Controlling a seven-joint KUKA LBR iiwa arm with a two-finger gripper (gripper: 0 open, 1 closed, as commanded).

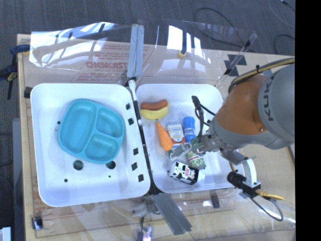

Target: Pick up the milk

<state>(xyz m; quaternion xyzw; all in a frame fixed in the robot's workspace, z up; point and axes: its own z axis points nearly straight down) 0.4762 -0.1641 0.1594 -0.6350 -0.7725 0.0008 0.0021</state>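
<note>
The milk (184, 173) is a small carton with a black-and-white cow pattern, lying near the front edge of the right bin (215, 95). My gripper (192, 151) hangs low over that bin, just behind the milk and slightly to its right. A green and white item (196, 160) sits right under the gripper, between it and the milk. The grey arm with its orange band (241, 112) reaches in from the right and hides the bin's right part.
In the right bin lie a sausage on a banana (154, 109), an orange carrot (164, 136), a small packet (175, 131) and a blue bottle (189, 128). The left bin (45, 149) holds a blue divided plate (92, 130). A black cable runs along the bench at the front right.
</note>
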